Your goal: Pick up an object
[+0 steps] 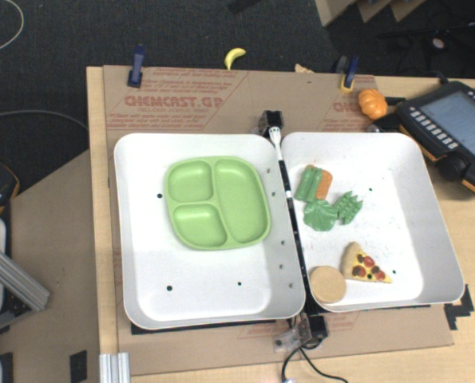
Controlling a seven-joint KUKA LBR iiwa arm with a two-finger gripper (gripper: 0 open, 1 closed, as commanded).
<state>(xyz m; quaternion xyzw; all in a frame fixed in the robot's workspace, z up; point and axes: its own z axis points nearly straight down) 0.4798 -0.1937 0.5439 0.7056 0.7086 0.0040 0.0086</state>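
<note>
A green divided plate [218,203] lay in the left bin [141,286]; pizza slice [365,265] and cookie [328,284] sat near in the right bin [413,206]

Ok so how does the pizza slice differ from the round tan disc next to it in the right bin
The pizza slice is a wedge, yellow with red spots and a tan crust; the round disc is circular and plain tan. The slice lies further into the right bin, while the disc sits by the bin's near left corner. Both lie flat, nearly touching each other.
</note>
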